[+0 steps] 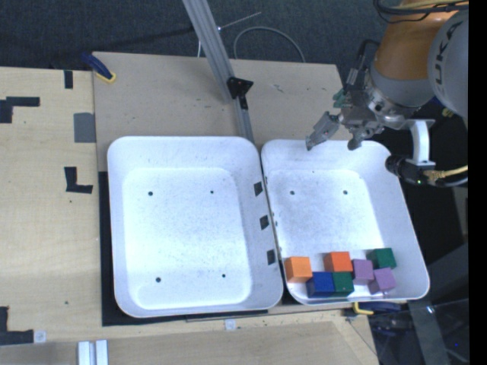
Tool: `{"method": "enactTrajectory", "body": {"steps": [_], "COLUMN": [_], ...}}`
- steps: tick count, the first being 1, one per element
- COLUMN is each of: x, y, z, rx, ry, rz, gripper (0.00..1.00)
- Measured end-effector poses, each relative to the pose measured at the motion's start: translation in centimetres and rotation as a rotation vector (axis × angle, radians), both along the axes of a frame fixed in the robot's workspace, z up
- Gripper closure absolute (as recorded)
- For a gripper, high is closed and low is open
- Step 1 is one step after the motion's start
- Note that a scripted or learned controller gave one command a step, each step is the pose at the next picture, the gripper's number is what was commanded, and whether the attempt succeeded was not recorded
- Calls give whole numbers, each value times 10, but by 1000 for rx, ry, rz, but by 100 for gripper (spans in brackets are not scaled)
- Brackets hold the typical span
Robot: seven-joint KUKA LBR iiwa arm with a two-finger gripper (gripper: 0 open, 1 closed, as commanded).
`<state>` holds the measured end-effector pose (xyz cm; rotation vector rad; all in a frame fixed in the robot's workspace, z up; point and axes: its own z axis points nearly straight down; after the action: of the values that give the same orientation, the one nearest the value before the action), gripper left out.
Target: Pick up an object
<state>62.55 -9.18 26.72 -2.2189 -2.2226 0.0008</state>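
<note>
Several small blocks lie bunched at the near edge of the right bin (396, 204): two orange blocks (298, 268) (338, 261), a blue block (323, 283), two green blocks (343, 282) (381, 258) and two purple blocks (363, 269) (385, 280). My gripper (334, 138) hangs above the far rim of that bin, well away from the blocks. Its two fingers are spread apart, open, with nothing between them.
The left bin (129, 166) sits beside the right one. A slanted metal pole (217, 48) with a black clamp (240, 87) crosses the bench behind the bins. A thin cable loop (266, 40) lies at the back.
</note>
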Motion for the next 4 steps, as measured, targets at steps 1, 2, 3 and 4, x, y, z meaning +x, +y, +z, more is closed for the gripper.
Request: {"method": "enactTrajectory", "body": {"steps": [1, 2, 3, 4], "x": [-43, -82, -88, -65], "y": [-51, -24, -38, 38], "z": [43, -54, 112, 9], "rx": [-2, 2, -3, 2], "ry": [0, 10, -9, 8], "rz": [-2, -1, -1, 4], "gripper": [0, 0, 0, 0]}}
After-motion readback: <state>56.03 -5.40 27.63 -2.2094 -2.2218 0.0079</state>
